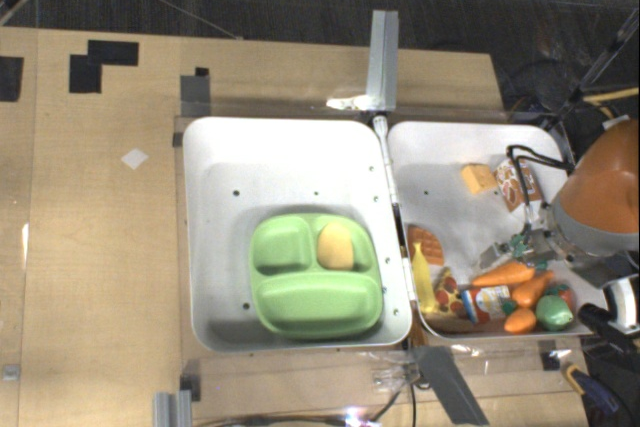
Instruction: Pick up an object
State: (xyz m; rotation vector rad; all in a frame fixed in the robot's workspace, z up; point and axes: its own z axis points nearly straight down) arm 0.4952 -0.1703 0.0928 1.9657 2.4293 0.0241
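The left bin [215,215] is holding a green tray [315,277] with three compartments; a yellow fruit [336,245] is lying in the tray's far right compartment. The right bin [440,165] is carrying the loose objects, most of them crowding its near edge: a yellow bottle [422,278] against the left wall, a reddish round piece [427,242] just beyond it, then a small packet [470,303], two carrots [503,274], an orange piece [520,320] and a green vegetable [553,313] toward the near right corner. Farther back, a yellow block [478,178] and a printed pack [515,185] are lying apart from the pile. The arm [605,190] is reaching in from the right, and its gripper [527,243] is hanging just above the carrots. Judging from this, the pick is under way but not done: nothing is sitting visibly between the fingers, and every object is resting in a bin. Whether the fingers are apart or together cannot be told here. Closing on one object and lifting it are left.
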